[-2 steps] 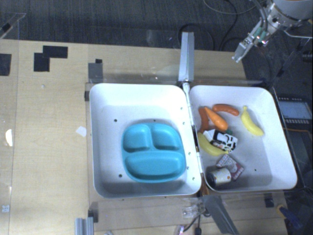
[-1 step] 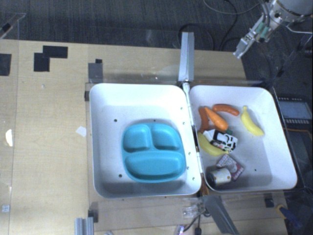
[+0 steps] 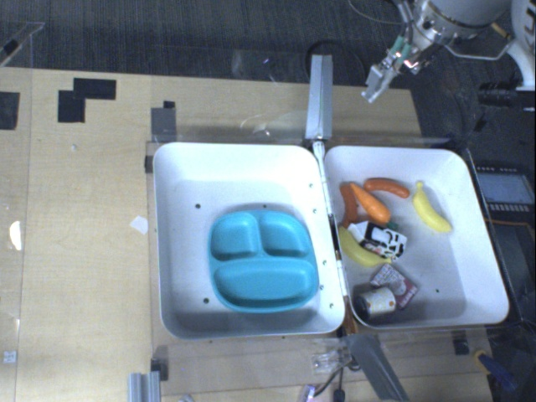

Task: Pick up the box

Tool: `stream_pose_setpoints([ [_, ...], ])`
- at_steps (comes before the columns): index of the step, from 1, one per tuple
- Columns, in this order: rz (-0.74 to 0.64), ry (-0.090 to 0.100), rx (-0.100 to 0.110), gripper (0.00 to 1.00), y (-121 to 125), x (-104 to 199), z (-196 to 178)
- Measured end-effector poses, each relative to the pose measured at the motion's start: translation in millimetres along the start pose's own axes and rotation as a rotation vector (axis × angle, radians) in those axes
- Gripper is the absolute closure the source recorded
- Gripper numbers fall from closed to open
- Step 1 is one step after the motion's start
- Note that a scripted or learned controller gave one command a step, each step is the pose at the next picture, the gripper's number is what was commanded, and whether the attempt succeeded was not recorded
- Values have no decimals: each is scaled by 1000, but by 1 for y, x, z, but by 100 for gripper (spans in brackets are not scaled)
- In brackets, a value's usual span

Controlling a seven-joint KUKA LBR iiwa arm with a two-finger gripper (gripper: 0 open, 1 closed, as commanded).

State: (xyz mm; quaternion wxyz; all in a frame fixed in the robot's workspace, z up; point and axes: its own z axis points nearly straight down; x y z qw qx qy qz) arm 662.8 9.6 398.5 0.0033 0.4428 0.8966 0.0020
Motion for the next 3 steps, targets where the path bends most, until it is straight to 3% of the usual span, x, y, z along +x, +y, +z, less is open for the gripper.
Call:
stream_pose_setpoints([
  [1,36,-2,-2,100,-17,8,-40],
  [2,-23,0,0,100,34,33,-19],
  [3,-100,1,-1,100,62,83,-17],
])
